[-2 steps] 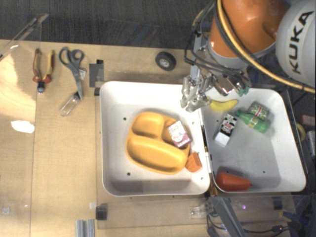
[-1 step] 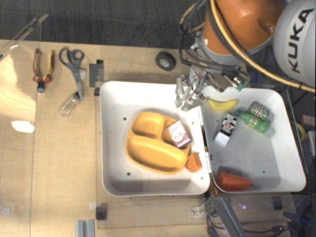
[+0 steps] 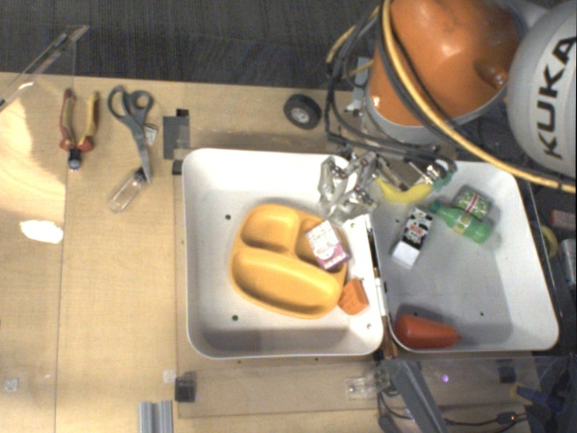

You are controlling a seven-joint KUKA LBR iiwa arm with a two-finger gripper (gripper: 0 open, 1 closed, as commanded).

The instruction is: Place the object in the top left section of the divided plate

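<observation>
- Since the task names only "the object", the likeliest candidate, as a judgement, is the small pink-and-white packet (image 3: 326, 246), which lies on the right-hand section of the yellow divided plate (image 3: 275, 282) in the left bin (image 3: 212, 242).
- The gripper (image 3: 346, 197) hangs over the upper right part of that bin, close to the wall shared with the right bin (image 3: 505, 323); the packet sits just beside it, toward the camera and slightly to the view's left.
- The packet's long axis appears to run on a slant, from upper left to lower right in the view, though it is small and its outline is soft.
- Whether the gripper is released or clenched cannot be told from this slant; nothing can be seen held in it, and contact with the packet cannot be made out.
- The plate's top left section (image 3: 269, 227) lies to the view's left of the packet, on the far side from the gripper, so any carry would run leftward across the plate.
- An orange piece (image 3: 353, 298) rests against the plate's lower right edge, near the packet, and could be disturbed by a low approach.
</observation>
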